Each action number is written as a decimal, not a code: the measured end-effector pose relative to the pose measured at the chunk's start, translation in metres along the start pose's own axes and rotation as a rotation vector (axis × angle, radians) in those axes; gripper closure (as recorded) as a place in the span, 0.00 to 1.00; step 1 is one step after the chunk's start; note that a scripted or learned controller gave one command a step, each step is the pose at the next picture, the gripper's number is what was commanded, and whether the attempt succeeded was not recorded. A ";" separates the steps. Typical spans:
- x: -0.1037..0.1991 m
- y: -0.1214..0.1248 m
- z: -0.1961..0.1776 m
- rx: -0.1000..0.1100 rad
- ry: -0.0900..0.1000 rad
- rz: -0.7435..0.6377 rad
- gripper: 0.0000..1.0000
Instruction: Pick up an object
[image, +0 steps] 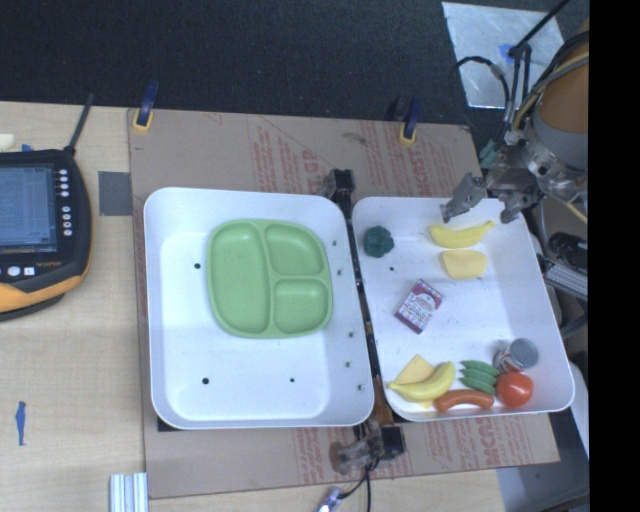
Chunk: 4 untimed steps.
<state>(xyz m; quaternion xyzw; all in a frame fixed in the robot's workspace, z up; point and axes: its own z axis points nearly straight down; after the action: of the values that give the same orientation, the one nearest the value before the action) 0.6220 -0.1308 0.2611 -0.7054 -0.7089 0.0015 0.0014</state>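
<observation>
While the grey robot arm (560, 110) with its orange band reaches in from the right, its two-finger metal gripper (488, 203) hangs over the far edge of the right-hand shallow white plastic bin (545, 300). The two fingers are spread apart with nothing between them. Just below the fingertips lies a smooth yellow toy banana (460, 234), and close beneath that sits a pale yellow rounded wedge (464, 264). A small dark green knobbly lump (377, 241) rests near the bin's far left corner. Toward the middle lies a small maroon and white box (419, 306), tilted. Along the near edge a cluster sits close together: a second yellow banana with a yellow wedge (423, 379), a green pod-shaped piece (479, 375), an orange-red sausage shape (463, 401), a glossy red tomato (514, 389) and a small grey tin (517, 354). The left-hand white bin (180, 330) holds a pale green moulded plate with three compartments (269, 277). Both bins rest on brown cardboard (240, 150) on a light wooden bench (60, 400). A black and orange control pendant (35, 230) lies at far left.
</observation>
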 end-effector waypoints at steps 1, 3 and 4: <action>0.021 -0.008 0.156 0.004 -0.001 -0.001 0.00; 0.000 -0.043 0.159 0.002 -0.004 -0.004 1.00; 0.000 -0.043 0.159 0.002 -0.003 -0.004 0.00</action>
<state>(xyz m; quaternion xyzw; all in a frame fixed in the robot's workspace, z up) 0.5785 -0.1310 0.1018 -0.7040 -0.7102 0.0034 0.0008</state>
